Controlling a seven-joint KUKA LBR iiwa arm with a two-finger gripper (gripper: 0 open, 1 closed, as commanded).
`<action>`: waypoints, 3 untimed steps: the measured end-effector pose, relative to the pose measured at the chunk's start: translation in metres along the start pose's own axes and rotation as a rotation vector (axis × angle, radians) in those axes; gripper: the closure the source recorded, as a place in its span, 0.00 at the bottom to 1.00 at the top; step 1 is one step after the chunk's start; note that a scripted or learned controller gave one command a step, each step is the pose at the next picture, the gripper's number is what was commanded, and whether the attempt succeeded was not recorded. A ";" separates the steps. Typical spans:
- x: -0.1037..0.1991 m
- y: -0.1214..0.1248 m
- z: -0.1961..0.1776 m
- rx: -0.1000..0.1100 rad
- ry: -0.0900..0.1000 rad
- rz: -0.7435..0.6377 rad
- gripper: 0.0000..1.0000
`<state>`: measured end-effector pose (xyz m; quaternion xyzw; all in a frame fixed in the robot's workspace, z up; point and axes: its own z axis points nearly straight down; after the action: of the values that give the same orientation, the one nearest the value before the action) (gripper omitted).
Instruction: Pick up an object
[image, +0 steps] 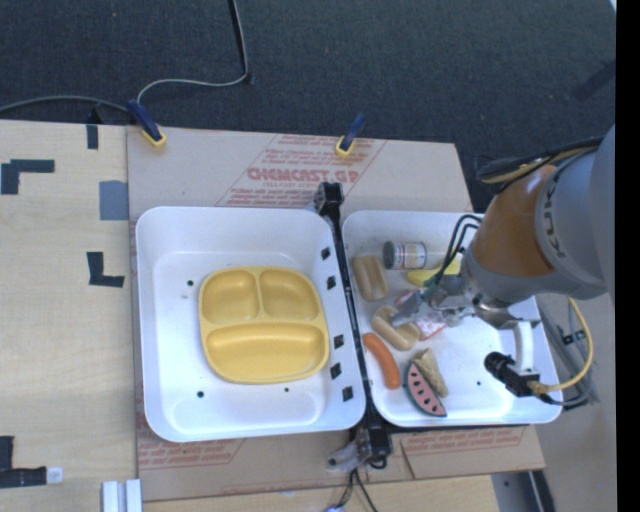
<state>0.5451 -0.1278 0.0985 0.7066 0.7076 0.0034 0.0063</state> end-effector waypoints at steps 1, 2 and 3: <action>0.000 0.000 -0.010 0.002 0.001 0.001 1.00; 0.000 0.000 -0.010 0.002 0.002 0.001 0.00; 0.034 0.070 0.013 0.010 0.003 -0.001 0.00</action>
<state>0.6148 -0.0933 0.0858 0.7063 0.7080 0.0011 0.0018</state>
